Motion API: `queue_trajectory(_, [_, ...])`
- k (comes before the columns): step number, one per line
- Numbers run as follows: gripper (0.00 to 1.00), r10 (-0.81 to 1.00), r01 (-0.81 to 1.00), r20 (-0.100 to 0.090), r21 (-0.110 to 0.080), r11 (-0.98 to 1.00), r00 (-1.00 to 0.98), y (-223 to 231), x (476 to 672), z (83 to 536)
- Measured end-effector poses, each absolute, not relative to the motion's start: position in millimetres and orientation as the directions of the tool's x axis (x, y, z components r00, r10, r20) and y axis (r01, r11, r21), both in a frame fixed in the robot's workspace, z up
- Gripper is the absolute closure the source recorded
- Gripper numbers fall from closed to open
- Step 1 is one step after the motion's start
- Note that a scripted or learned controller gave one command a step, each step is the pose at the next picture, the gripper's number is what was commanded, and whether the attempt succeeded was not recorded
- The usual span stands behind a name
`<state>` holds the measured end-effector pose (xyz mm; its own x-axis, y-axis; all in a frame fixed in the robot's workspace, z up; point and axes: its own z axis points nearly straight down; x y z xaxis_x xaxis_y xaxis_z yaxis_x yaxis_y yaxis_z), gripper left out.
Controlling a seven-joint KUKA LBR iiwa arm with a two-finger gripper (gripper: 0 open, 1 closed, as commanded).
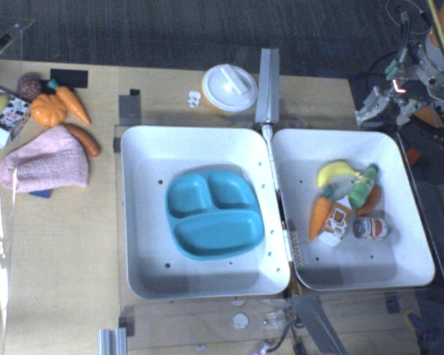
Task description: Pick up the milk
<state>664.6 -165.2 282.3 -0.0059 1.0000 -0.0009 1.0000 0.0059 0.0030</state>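
The gripper [381,103] hung open and empty beyond the right bin's [407,198] far corner, the approach not yet begun. The milk carton [335,224] lay in that bin between a carrot [319,217] and a can [370,228]; reaching it would call for a careful descent.

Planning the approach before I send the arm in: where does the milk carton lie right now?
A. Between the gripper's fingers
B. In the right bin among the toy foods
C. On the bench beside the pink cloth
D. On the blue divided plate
B: the milk carton lies in the right bin, beside the carrot and the can.
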Motion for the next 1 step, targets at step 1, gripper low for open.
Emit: queue_trajectory(1, [0.0, 0.977, 0.977, 0.0, 0.0, -0.214, 0.214, -170.7, 612.6, 152.6])
